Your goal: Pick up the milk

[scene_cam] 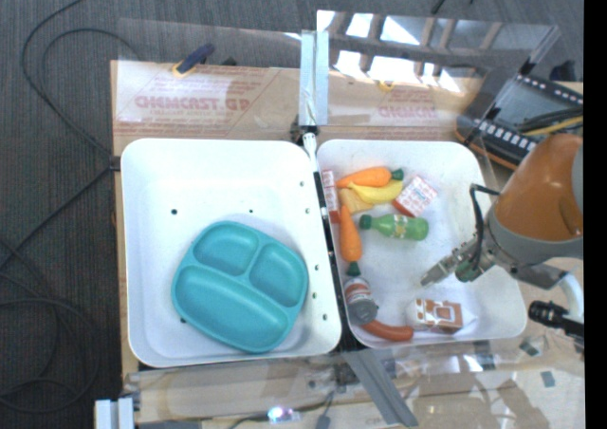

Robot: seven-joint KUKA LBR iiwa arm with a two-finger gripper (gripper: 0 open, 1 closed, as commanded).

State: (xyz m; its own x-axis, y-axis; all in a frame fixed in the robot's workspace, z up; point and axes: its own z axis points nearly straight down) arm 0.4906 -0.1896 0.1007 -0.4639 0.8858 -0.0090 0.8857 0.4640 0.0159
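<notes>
Small brown-and-white milk carton point(437, 314) lies flat at lower right of the right white bin point(493, 180), beside a red sausage point(389, 330); gripper point(444, 270) hovers just above it, jaw state unreadable; best drop straight down, centred, clear of the wall.

— What does the arm point(542, 218) look like from above?
— A bulky rounded body, mostly covered by a broad orange band point(541, 192), with a grey shell below it toward the wrist.
— And at its tip?
— A gripper point(444, 270) in metallic grey, slim and tapering, with a dark greenish part where it joins the wrist. A thin dark cable point(478, 204) loops along beside the orange section.
</notes>
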